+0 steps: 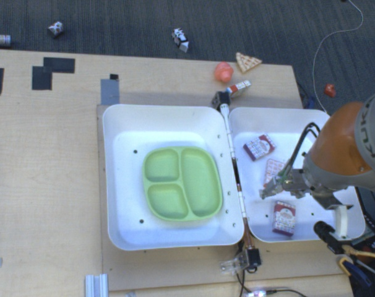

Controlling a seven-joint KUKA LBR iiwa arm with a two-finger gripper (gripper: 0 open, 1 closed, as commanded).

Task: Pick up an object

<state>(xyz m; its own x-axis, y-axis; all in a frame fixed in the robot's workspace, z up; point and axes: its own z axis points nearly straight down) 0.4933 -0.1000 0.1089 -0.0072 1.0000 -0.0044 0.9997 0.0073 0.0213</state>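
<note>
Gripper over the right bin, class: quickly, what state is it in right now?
Gripper: state cannot be told; it sits low in the right bin among the small red-and-white packets.

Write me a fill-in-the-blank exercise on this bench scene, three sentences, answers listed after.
1. The green tray lying in the left bin is divided into ____ compartments.
2. The pincer hangs over the ____ bin.
3. The small packets, such as the red one, lie in the ____ bin.

Missing words: three; right; right
</note>
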